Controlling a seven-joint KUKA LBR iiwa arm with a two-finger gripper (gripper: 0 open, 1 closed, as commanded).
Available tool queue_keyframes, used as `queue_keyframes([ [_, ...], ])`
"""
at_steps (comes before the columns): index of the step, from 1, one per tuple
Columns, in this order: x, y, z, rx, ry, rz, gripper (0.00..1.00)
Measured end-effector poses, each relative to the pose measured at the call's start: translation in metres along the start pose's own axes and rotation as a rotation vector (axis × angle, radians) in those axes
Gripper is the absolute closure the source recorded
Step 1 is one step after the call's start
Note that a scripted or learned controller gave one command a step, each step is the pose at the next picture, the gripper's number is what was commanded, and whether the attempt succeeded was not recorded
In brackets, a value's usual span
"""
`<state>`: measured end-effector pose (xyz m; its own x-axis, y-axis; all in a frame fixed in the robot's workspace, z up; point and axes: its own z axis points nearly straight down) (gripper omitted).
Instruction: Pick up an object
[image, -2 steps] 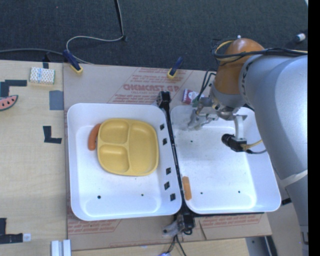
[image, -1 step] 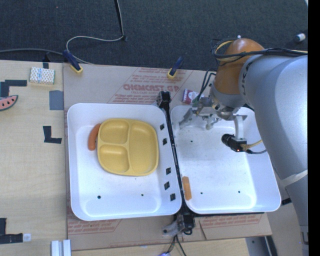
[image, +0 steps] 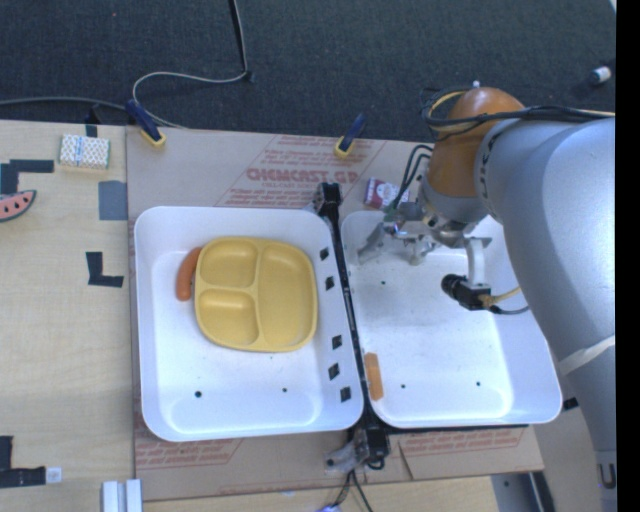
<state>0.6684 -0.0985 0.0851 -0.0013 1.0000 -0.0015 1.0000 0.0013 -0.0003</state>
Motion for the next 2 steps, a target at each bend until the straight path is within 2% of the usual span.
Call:
queue_keyframes([
  [1,0.0,0.0,-0.01,-0.001,-0.001,-0.001,1.0],
  [2,0.004,0.0,0.0,0.001,0.0,0.001,1.0],
])
